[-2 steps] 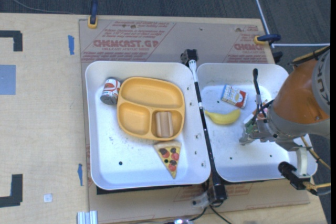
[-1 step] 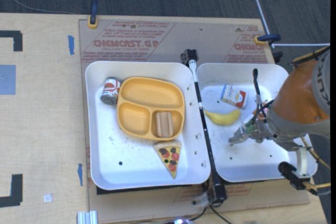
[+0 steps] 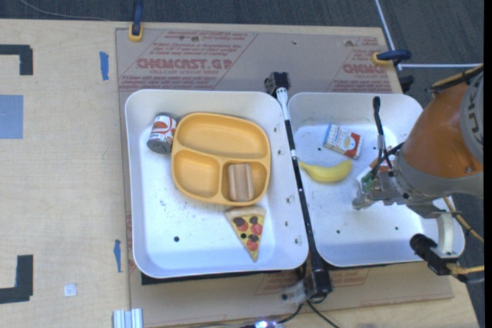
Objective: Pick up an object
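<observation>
1. The gripper (image 3: 367,192) sits low over the right bin (image 3: 369,246), below the orange band of the arm (image 3: 442,146). Its finger opening cannot be read at this angle, and nothing is visibly held.
2. Nearest candidate: a banana (image 3: 326,171) lies flat on the bin floor just to the camera-left of the gripper, apart from it. Its curved body lies roughly crosswise, so a grasp across its narrow width looks the most workable.
3. Second candidate: a small red-and-white carton (image 3: 341,140) lies beyond the banana, up and to the camera-left of the gripper.
4. Farther to the camera-left, past the divider between the bins, the left bin (image 3: 150,242) holds a yellow compartment plate (image 3: 204,136) with a brown block (image 3: 240,182) in one compartment, a tipped can (image 3: 161,134) touching the plate's far rim, and a toy pizza slice (image 3: 250,230).
5. Judgement: the pick is not yet made; the banana is the likely target.
</observation>
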